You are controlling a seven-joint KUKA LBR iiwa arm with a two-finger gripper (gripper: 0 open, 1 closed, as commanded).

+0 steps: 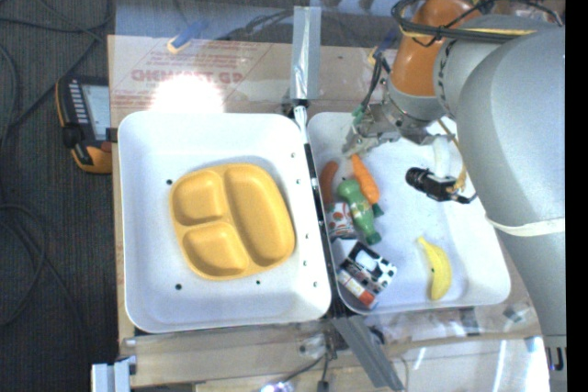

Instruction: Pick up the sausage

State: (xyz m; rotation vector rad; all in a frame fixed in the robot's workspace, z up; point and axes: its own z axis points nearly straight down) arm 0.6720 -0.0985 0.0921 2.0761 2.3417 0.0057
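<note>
Honestly, I can't tell how my claw (pixel 365 135) is set, and with the carrot (pixel 366 178) just below it crowding the sausage (pixel 328 181), I might grab wrong.

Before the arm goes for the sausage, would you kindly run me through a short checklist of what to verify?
1. Reddish-brown sausage visible by the right white bin's left wall: ok.
2. Two-finger gripper over that bin: ok.
3. Gripper directly above sausage: not ok, it sits up and right of it.
4. Room around sausage: not ok, orange carrot and green bottle crowd it.
5. Finger state: cannot tell.
</note>
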